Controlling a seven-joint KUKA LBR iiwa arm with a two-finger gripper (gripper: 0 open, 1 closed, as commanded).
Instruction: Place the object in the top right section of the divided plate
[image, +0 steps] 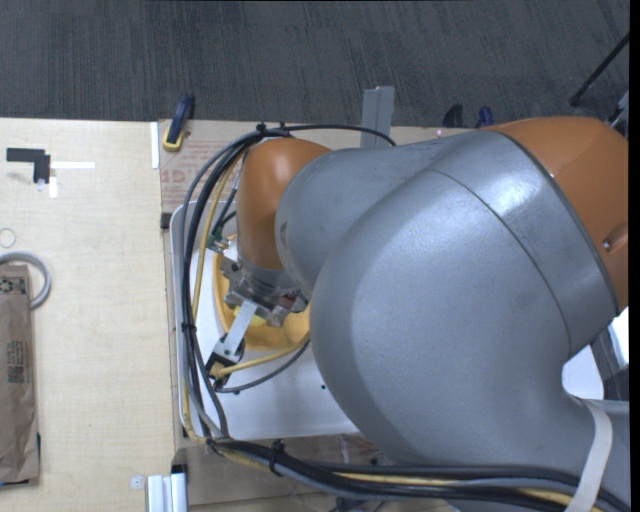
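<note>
The grey arm (450, 300) covers most of the white bin (270, 400), and its gripper (262, 292) is low over the yellow divided plate (275, 338) near the bin's left edge. I cannot tell how wide the gripper stands, whether it holds the object, or where the object lies. With 1 sliver of plate in sight, placement is probably under way but unconfirmed.

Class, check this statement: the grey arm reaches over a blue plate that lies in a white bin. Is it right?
Not quite. The plate is yellow, not blue, as the camera view shows. The rest holds: the grey arm reaches over it, and it lies in a white bin.
</note>
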